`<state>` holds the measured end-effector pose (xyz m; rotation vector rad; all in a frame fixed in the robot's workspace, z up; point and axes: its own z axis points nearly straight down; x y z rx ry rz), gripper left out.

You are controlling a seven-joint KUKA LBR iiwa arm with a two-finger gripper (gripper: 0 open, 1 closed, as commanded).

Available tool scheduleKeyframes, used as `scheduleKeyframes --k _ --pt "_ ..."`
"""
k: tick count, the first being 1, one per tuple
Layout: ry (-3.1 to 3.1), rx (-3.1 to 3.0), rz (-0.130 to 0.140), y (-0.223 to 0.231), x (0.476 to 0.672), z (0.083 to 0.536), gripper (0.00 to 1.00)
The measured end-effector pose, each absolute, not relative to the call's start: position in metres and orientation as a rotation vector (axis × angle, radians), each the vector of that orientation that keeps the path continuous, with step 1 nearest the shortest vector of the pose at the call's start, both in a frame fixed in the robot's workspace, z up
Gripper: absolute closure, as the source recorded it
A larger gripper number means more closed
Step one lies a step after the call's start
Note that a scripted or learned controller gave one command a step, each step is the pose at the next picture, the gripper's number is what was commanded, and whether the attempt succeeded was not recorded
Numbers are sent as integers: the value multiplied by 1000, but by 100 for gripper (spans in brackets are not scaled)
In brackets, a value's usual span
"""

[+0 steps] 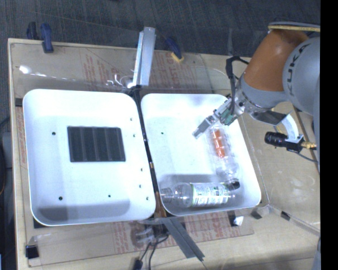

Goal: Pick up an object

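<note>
**binwatcher:** ok so where are you relative to the thing you're going for?

**me:** My hand [209,124] is over the right bin [174,151], toward its far right part. The bottle with the orange label [221,149] is my nearest target. It lies just on the near side of my hand, with its top end right by my fingertips. Its long axis runs from there down toward the bin's near right corner, only slightly off straight. So the move, as I read it, is a short shift along that axis toward the bin's near edge, plus a drop, with my jaws turned to close across the bottle's width.

**binwatcher:** are you holding anything? open or closed?

**me:** Nothing is sitting between my fingers that I can see. Whether they're spread or pinched, I honestly can't tell from this angle; they read as one grey stub.

**binwatcher:** any other options in there?

**me:** A second clear bottle [197,194] lies along the right bin's near wall, crosswise to the first one and touching or nearly touching its lower end. It's farther from my hand. The left bin [45,151] just has a dark grate-looking rectangle [96,144] in it, well away from me. Orange-label bottle it is, I reckon.
</note>
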<state>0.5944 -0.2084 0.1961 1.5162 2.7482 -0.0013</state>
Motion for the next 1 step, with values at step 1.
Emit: scheduleKeyframes --k 1 --pt "2754 1505 0 -209 604 195 0"
